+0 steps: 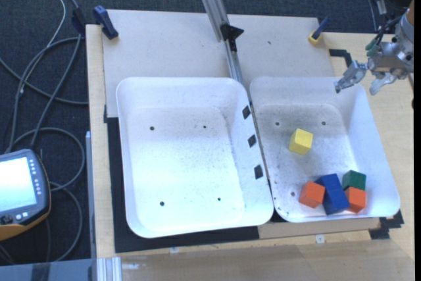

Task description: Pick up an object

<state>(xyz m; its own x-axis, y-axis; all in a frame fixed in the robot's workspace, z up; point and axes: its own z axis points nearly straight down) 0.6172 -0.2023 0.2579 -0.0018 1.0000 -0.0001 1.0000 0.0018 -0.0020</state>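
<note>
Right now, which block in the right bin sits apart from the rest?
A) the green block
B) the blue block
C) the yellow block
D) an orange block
C: the yellow block lies alone near the middle of the right bin, while the blue block, green block and two orange blocks bunch together at the bin's near corner.

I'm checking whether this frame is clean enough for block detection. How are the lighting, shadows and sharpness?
Camera view: lighting is even and soft, with no harsh glare on the white bins; the yellow block and the clustered blocks cast only faint shadows and look crisp; the hand at the right edge looks slightly soft; the handheld screen at left is blown out white.
</note>
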